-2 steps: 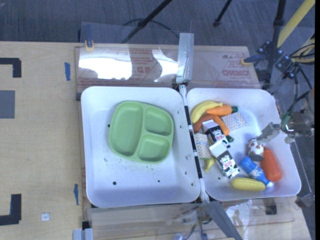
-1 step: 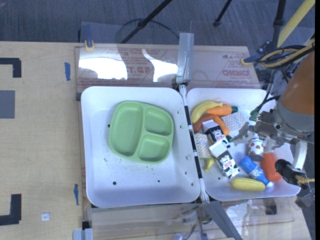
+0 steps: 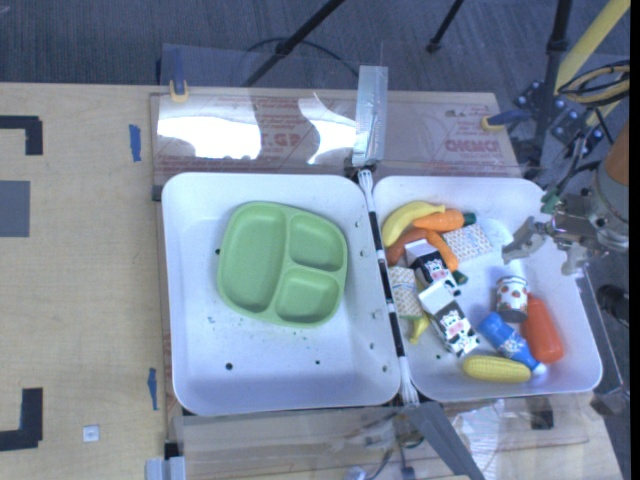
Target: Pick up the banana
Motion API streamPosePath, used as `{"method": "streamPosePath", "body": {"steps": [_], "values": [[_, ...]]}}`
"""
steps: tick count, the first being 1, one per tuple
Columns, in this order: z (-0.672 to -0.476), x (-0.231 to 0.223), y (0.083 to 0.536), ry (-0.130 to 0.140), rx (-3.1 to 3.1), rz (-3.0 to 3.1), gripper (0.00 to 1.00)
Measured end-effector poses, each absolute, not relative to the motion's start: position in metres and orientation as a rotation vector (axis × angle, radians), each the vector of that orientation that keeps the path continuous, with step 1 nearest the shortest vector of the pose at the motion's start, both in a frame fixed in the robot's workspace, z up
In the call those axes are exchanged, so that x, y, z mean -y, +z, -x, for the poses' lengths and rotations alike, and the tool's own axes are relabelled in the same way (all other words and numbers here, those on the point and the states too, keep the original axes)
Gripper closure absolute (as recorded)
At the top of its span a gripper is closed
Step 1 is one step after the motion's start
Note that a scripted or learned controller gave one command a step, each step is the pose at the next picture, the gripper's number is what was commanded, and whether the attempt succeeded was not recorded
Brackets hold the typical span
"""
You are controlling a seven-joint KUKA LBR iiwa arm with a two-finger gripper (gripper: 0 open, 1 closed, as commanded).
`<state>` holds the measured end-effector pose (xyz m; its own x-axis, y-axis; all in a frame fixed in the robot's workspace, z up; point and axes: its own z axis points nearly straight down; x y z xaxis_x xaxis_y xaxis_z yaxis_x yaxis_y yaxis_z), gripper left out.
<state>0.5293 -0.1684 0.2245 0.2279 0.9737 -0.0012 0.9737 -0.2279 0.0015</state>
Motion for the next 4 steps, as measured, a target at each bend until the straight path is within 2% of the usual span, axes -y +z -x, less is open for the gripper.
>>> {"method": "streamPosePath", "body": {"steps": [1,2,3,4], "values": [[-0.571,0.218,0.172,-0.001,-1.909,-2.492,0.0],[-0.589,0.2,0.186,0.001,-2.111,-2.321,0.0],[-0.588,0.22,0.17,-0.001,-2.193,-2.25,0.0],[-0.589,0.22,0.18,0.001,-2.192,-2.245,1.0]]}}
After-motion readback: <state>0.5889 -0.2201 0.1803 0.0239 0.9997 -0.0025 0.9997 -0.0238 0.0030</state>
